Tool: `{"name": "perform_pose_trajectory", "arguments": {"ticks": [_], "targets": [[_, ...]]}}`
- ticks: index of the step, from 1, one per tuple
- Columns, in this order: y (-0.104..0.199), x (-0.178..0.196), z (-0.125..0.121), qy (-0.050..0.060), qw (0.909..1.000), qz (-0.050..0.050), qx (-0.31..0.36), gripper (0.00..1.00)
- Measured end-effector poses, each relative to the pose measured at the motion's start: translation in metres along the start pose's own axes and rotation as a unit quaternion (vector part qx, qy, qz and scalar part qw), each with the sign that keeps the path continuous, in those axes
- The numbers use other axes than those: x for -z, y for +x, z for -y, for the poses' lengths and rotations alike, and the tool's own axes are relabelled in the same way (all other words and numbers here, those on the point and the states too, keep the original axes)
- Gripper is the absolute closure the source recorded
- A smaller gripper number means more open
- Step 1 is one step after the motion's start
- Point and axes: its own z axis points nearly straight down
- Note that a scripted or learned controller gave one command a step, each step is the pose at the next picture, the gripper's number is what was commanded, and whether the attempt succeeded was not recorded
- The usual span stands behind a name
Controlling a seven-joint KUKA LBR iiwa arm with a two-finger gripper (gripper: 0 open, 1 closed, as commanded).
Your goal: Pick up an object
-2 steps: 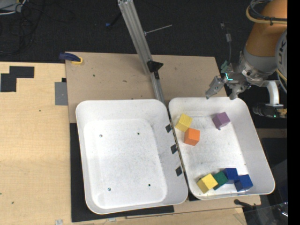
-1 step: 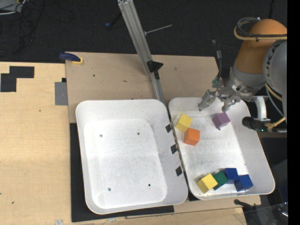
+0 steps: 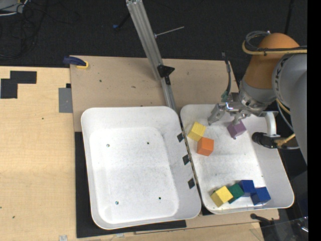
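In the right bin (image 3: pixel 281 182): gripper (image 3: pixel 231 115) near the far wall, its grip unclear, purple block (image 3: pixel 236 129) at its tips. Also 2 yellow, 1 orange, 1 green, 2 blue blocks.

Grey arm (image 3: pixel 293 84), orange band (image 3: pixel 266 59), black cables

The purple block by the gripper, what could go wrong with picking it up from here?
The small purple block sits tilted just under the two-finger gripper, so a grasp may catch a corner and let it slip. It also lies close to the right white bin's far wall, leaving little room to approach. The yellow cube and orange cube lie nearby to the left and could be nudged.
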Motion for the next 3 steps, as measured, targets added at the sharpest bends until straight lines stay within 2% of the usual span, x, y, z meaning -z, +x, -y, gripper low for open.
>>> {"name": "perform_pose_trajectory", "arguments": {"ticks": [1,2,3], "targets": [[0.001,-0.045,0.0,-0.003,1.0,0.0,0.001,0.0],[0.001,-0.033,-0.001,-0.003,1.0,0.0,0.0,1.0],[-0.002,0.01,0.0,-0.005,1.0,0.001,-0.002,1.0]]}}
